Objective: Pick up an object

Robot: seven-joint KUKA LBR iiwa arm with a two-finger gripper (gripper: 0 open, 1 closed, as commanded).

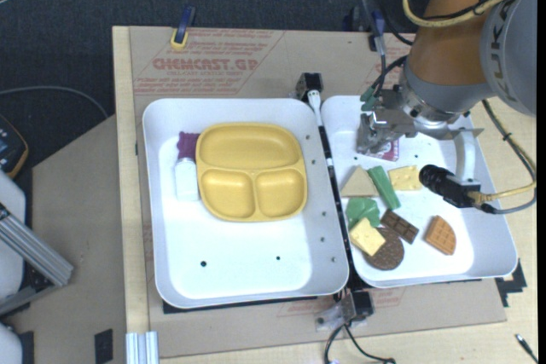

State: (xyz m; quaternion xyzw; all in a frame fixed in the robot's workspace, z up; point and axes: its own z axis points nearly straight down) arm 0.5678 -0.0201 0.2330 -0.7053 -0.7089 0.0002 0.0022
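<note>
My gripper (pixel 374 135) hangs low over the back of the right bin (pixel 495 256), right above a small pink and white item (pixel 390 152). Just in front of it lie a beige wedge (pixel 358 180), a green stick (pixel 385 188) and a pale yellow piece (pixel 406 177). Nearer the front are a green piece (pixel 360 207), a yellow block (pixel 367 236), a chocolate bar (pixel 398 226), a round brown cookie (pixel 386 255) and an orange waffle (pixel 440 234). The arm's bulk hides the bin's back right corner.
The left bin (pixel 239 273) holds a yellow divided plate (pixel 252 169) and a white bottle with a purple cap (pixel 185 168) at its left. A black fitting with a cable (pixel 445 185) lies over the right bin's right side. Cardboard (pixel 213 55) lies under both bins.
</note>
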